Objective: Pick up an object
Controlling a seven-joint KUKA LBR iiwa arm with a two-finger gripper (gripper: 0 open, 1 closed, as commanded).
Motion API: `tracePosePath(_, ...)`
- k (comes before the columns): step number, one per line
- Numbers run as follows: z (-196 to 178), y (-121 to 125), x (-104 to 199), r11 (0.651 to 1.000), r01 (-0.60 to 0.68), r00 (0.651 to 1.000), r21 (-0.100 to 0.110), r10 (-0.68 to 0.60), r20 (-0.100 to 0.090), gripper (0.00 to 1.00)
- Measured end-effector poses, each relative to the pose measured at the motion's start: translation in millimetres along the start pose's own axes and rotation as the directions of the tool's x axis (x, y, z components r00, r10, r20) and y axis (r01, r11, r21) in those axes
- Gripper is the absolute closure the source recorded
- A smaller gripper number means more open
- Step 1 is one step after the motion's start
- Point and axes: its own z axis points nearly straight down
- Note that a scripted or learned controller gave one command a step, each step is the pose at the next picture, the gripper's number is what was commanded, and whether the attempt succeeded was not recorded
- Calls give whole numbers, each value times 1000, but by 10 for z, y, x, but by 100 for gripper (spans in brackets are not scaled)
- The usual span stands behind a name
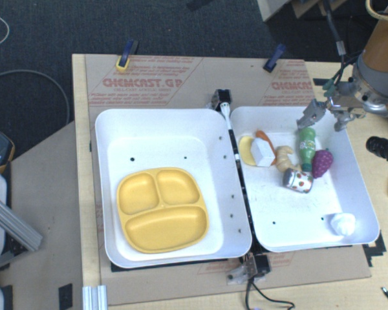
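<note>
The end effector [324,113] hangs above the far edge of the right shallow white bin [359,192], its two metal fingers spread apart with nothing between them. Just below it lies a green plastic bottle [306,146], with a purple bunch of grapes [322,162] beside it and a small silver can with red spots [298,181] nearer me. A white wedge-shaped block [263,151] sits further left. On the tabletop [84,108], the left white bin [110,134] holds a yellow divided plastic tray [161,209].
</note>
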Motion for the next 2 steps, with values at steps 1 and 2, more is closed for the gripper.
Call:
tracePosePath(1, 1135, -397, 243, 1000, -1, 1000, 12, 1, -4, 0)
tracePosePath(2, 1360, -776, 213, 1000, 0, 1000, -8, 0, 1, 0)
